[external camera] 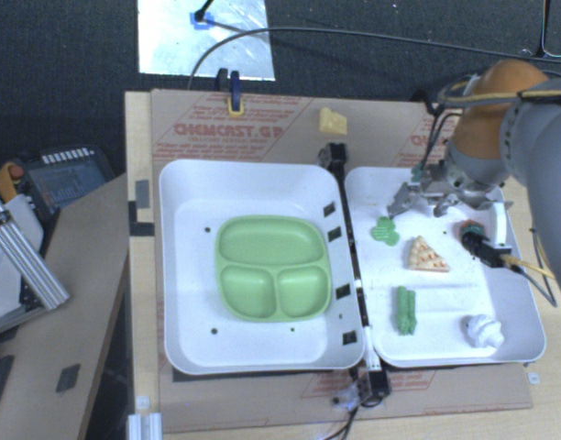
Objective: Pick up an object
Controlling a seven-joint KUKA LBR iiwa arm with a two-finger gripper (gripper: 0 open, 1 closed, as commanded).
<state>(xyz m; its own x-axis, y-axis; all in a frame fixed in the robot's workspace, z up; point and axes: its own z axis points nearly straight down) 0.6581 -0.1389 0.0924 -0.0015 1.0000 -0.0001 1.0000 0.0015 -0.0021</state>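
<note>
In the right bin (514, 337), the gripper (418, 197) is seen above the far part, just behind a green broccoli piece (385, 232); whether it is apart or together cannot be told. A pizza slice (427, 255) lies just right of the broccoli piece, untouched.

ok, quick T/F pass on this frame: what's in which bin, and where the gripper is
1. The green divided tray lies in the left bin. True.
2. The pizza-slice toy is in the left bin. False: it lies in the right bin.
3. The gripper is above the right bin's far end. True.
4. The gripper holds the pizza-slice toy. False: the toy lies on the bin floor, apart from it.
5. A white crumpled object sits in the right bin's near corner. True.
</note>
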